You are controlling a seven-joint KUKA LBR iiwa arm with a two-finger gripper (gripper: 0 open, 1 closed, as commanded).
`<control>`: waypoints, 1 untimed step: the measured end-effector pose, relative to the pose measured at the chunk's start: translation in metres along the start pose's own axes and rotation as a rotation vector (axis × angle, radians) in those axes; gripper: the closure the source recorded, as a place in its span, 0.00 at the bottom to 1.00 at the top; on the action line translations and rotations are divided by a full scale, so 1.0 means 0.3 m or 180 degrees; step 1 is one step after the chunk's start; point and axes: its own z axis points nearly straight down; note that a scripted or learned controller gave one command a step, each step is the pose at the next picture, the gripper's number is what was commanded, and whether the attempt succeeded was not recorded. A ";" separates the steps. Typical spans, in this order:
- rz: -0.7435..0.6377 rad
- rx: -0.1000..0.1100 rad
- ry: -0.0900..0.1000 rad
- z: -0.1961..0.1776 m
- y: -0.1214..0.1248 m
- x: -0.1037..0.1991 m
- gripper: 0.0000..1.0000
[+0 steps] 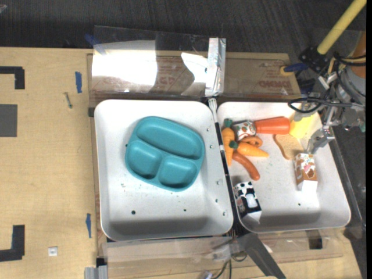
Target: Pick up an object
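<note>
Nearest the lens, at the 6 o'clock edge of the right bin (325, 211), stands a small black-and-white cow-patterned carton (247, 197), pressed against the divider between the two bins.

Left bin (110, 202): a teal plate (164, 151) with three compartments lies near the centre, tilted slightly, its two smaller compartments toward 6 o'clock.

Right bin, from left to right: at 10 o'clock a cluster of toy foods lies close together. An orange carrot (251, 149) points toward 3 o'clock, with a red-orange sausage (246, 165) just below it and a small white can with a red label (245, 129) just above it. A larger orange carrot (272, 125) lies at 12 o'clock, touching the can. Beside it, toward 3 o'clock, sits a tan bread slice (285, 146), and just above that a pale yellow cheese wedge (303, 126). At 3 o'clock a small white carton with a reddish picture (306, 168) lies on the bin floor.

Gripper (319, 139): reaching in from 3 o'clock, it hangs over the right bin's 2 o'clock corner, just above the white carton and beside the cheese wedge. Whether its fingers are spread or closed cannot be told, and nothing is seen between them.

Behind both bins, at 12 o'clock, a sheet of clear plastic (151, 68) reflects the light over brown cardboard (256, 74).
</note>
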 end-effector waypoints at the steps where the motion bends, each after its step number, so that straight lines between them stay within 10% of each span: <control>1: 0.0064 -0.0004 0.0015 0.407 -0.169 0.164 0.00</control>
